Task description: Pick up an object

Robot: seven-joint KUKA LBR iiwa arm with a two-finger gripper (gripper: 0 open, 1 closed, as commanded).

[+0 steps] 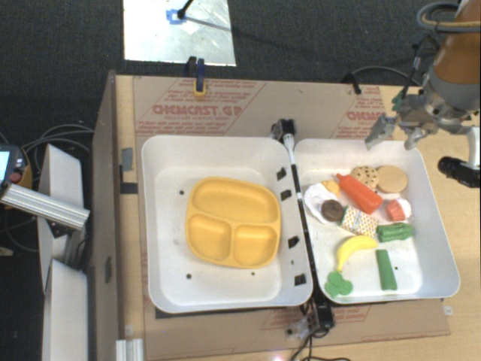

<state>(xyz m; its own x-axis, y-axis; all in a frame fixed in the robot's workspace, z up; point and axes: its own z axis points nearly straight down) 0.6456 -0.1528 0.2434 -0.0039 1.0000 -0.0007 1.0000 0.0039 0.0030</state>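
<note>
Even, bright overhead light washes my bench; the two white bins [225, 145] glare almost to blankness along their rims. Shadows beneath the food stay faint and short. A shiny metal sheet [179, 19] past the bench's far edge reflects light. Focus is slightly soft throughout.

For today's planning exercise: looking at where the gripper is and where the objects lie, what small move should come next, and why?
Probably move the gripper forward and down toward the cookie. It hovers open above the right bin's far edge, holding nothing, and the cookie lies nearest.
</note>
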